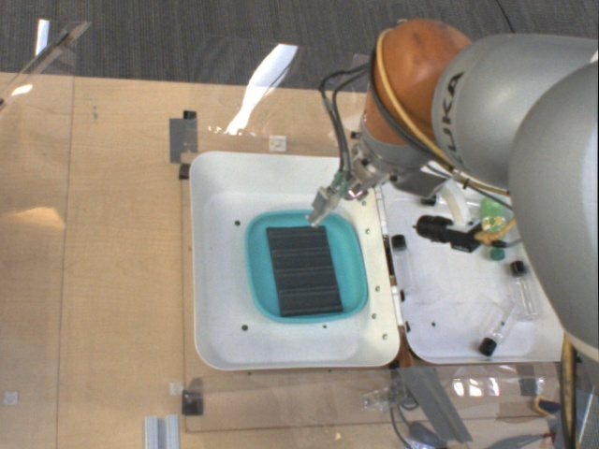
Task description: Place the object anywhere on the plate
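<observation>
Looking down at a slant, a wooden table [112, 251] is seen carrying two shallow white bins side by side. In the left bin [215, 330] a teal plate [255, 260] with rounded corners is set near the middle. A dark grey ridged block [303, 271], taken to be the task's object, lies flat on that plate and well inside its rim. Its long axis runs nearly from the top of the view to the bottom, with the lower end leaning a little to the right.

The end effector [323, 209] is seen over the plate's upper right rim, just beside the block's upper right corner. The block therefore lies below and slightly left of it in the view. Whether the end effector is open or closed cannot be told at this size. Nothing is seen gripped in it, and the block appears to rest on the plate on its own.

The grey arm [524, 101] reaches in from the right, crossing over the right bin [440, 330]. Its orange band [412, 59] sits above the wrist, and the wrist is angled down and to the left towards the plate. A clear tube [526, 296] lies in the right bin.

Judged from how things lie, the placing looks done, and only a clean retreat seems to be left.
</observation>
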`<state>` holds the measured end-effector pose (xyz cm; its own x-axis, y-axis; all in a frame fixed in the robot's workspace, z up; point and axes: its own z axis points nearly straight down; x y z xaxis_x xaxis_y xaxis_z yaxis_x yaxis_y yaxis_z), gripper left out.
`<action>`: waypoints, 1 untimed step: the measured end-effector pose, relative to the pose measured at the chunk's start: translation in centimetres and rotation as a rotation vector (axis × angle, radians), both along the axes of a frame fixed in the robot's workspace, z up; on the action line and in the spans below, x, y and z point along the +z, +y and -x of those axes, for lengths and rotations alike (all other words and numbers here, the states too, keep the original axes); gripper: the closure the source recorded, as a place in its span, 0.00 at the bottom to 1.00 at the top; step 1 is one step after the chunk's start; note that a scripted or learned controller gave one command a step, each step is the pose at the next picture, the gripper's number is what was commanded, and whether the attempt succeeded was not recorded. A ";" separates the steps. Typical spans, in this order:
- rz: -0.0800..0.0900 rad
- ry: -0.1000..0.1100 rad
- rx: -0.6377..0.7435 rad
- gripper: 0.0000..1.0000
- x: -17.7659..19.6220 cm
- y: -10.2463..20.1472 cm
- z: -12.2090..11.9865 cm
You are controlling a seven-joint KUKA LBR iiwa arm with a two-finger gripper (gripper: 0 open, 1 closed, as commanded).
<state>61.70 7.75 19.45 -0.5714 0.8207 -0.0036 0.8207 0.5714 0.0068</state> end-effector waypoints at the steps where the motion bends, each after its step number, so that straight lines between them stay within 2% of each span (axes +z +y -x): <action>1: 0.000 -0.001 -0.102 0.00 14.2 -4.4 -3.7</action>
<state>65.43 3.31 33.64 -0.4845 0.8748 -0.0044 0.8748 0.4845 0.0076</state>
